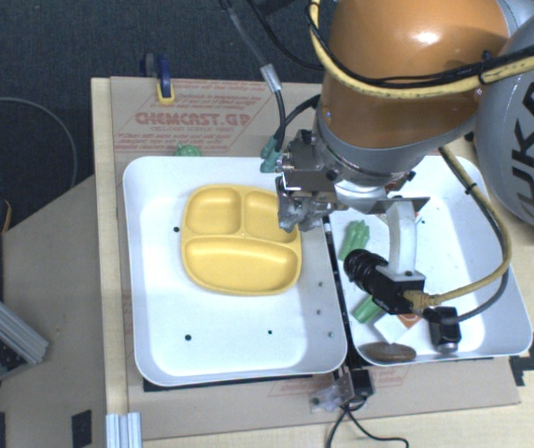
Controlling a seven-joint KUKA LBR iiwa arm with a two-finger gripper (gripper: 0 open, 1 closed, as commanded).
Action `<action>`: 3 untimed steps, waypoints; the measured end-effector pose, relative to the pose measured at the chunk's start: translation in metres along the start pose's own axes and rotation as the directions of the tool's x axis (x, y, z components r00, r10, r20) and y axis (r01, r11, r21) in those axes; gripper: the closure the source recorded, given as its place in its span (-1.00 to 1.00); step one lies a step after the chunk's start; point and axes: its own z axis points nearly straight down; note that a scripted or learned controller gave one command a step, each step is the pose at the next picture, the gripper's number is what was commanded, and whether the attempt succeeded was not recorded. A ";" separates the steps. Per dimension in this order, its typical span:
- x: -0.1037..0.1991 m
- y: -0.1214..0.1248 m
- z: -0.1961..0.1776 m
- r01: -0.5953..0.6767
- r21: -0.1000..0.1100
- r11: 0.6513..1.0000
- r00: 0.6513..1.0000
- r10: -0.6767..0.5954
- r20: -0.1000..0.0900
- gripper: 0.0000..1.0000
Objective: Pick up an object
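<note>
Left of centre in the frame, inside the left bin [230, 348], lies the yellow divided plate [239, 250]. It is a smooth, glossy plastic piece with a rounded-rectangle outline and soft raised rims. It lies flat, cavity side up. One wide compartment takes the half nearer the bottom of the frame, and its long axis runs left to right, dipping slightly toward the right. Two smaller compartments sit side by side on the half facing the top of the frame.

The gripper [295, 215], a cluster of dull metal parts under the arm's glossy orange band, hangs at the plate's upper right corner, close to the seam where the two bins meet. Whether it is released or clenched cannot be told from this angle, and nothing is seen held in it.

Both bins are shallow, white and round-cornered. The right bin [463, 241] holds two green pieces, one near the seam [353, 241] and one lower down [367, 309]. A flat brown oval [388, 351] sits at that bin's lower rim.

Under the bins the surface is a brown paper-faced board [220, 110] with red lettering. A blue and yellow clamp [162, 77] grips its upper left edge. A small green scrap [188, 150] lies just above the left bin.
</note>
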 end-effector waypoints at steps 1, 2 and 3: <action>0.001 0.002 -0.018 0.001 -0.017 1.000 1.000 -0.001 -0.006 1.00; 0.001 0.002 -0.028 0.001 -0.020 1.000 1.000 -0.001 -0.007 1.00; 0.001 0.003 -0.039 0.002 -0.021 1.000 1.000 -0.002 -0.008 1.00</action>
